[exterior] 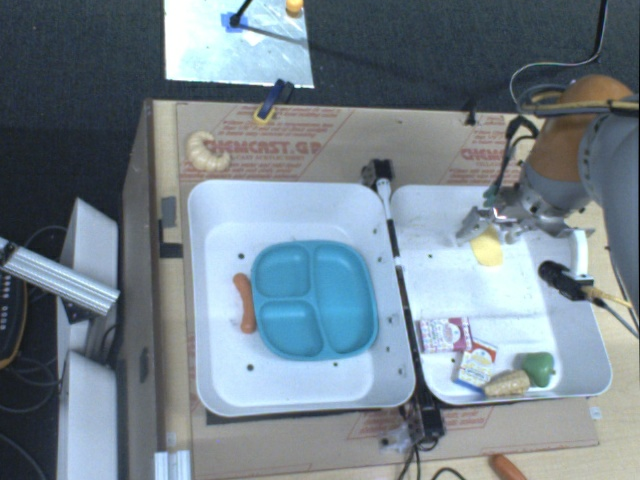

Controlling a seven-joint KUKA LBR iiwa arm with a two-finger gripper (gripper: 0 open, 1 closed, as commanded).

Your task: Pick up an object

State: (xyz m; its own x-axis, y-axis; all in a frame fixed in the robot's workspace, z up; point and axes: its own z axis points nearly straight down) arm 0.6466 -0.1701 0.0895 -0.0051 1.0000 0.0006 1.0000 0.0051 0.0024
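In the right bin (590, 358) a small yellow object (488, 251) lies near the back. My gripper (489, 228) hangs just above its far edge, fingers open to either side, with nothing between them. At that bin's front lie a pink and white carton (443, 334), a small packet (475, 366), a green pepper (537, 367) and a beige piece (507, 384). An orange sausage (245, 301) lies in the left bin (215, 268), left of a blue divided plate (313, 298).
The grey arm with its orange band (585, 118) comes in over the right bin's back right corner. A pale curled item (208, 149) and a blue and yellow clamp (270, 101) sit on the cardboard behind the left bin.
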